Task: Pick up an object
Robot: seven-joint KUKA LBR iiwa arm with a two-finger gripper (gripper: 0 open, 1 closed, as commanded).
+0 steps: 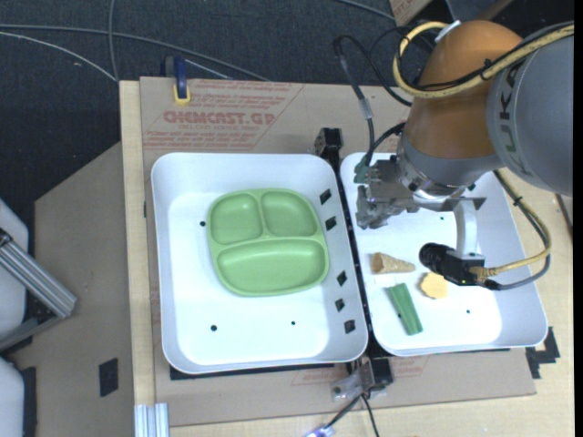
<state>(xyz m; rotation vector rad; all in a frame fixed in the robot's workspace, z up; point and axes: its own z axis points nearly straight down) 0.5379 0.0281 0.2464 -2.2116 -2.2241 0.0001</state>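
A green divided plate (269, 242) with three compartments lies flat in the left white bin (182, 321), a little nearer to the far wall of this bin than to the near wall, and I take it as the reference for all places. To the right of the plate in the view, over the double wall where the two bins touch, is the right white bin (512, 309). In it lie three small objects. A tan wedge (392, 263) is the closest of them to the plate, at about the level of the plate's big compartment. A yellow piece (434, 287) lies farther from the plate than the wedge and a little nearer to the camera, apart from the wedge. A green stick (404, 309) lies flat and slanted, nearer to the camera than the plate's front edge, between the wedge and the near wall of the bin and touching neither the wedge nor the yellow piece. The end effector (375, 206) is also on this side of the plate, just over the double wall, at the level of the plate's two small compartments and just beyond the tan wedge. It is seen from above, so I cannot tell if it is wide or narrow, and no object is seen in its grasp. The arm (455, 76), with its orange band, stands above it and covers the far part of the right bin. Both bins rest on a surface (228, 109) covered with brown cardboard with red print, and a blue and yellow clamp (182, 80) sits on its edge beyond the plate.
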